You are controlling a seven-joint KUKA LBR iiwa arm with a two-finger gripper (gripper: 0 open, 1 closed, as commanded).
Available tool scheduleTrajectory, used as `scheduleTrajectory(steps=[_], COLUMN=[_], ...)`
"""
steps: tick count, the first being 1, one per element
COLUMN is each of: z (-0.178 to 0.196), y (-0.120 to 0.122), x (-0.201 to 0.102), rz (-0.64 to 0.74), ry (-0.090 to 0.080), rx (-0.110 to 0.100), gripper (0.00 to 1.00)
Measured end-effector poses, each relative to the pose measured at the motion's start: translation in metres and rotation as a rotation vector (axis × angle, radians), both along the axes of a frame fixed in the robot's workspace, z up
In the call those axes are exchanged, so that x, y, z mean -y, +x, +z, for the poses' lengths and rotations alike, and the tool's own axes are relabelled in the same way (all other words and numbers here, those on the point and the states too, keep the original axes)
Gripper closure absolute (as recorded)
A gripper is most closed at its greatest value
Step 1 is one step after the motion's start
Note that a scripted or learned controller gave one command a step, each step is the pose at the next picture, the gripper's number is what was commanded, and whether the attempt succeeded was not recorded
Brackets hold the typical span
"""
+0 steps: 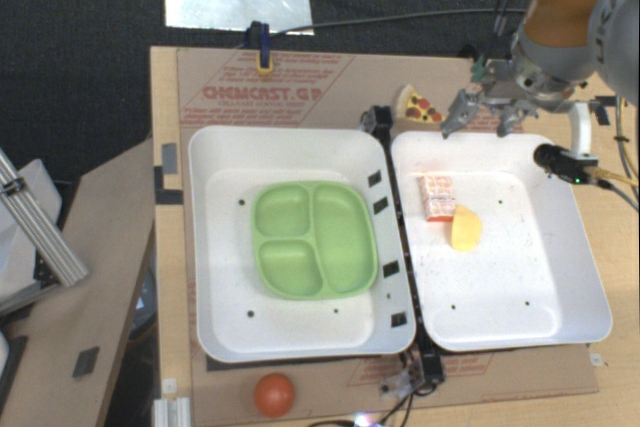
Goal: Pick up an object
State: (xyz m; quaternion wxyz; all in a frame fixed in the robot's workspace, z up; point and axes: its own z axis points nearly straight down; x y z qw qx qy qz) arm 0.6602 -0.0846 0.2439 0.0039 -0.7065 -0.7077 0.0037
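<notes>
1. The likeliest things to pick are a small pink-and-white box (437, 196) and a yellow piece (466, 229) lying just beside it, perhaps touching at a corner. Both sit in the right bin (560, 315), below and a little left of the gripper (484, 119) as the camera sees it.
2. The gripper hangs over the far rim of that bin with its two fingers spread apart and nothing between them.
3. To do the step well, I judge it should come toward the near side, centre over one item alone, and turn so the fingers straddle the box's narrow width. The box looks the safer choice, since the yellow piece seems flat and may slip.
4. Because the two lie so close, a descent between them risks nudging both; approaching the box from its far end would keep clear of the yellow piece.
5. Further off: a pizza-slice toy (420, 105) lies on the surface left of the gripper, outside the bins. A green divided tray (313, 240) sits in the left bin (220, 315), and an orange ball (274, 394) rests on the surface at the near edge.
</notes>
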Motion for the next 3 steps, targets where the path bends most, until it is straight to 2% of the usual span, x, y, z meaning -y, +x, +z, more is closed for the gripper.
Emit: scheduleTrajectory(steps=[1, 3], z=[0.008, -0.108], y=[0.002, -0.004], x=[0.000, 0.009], rz=[0.002, -0.001], ry=[-0.001, -0.001], rx=[0.013, 0.008], gripper=[0.00, 0.00])
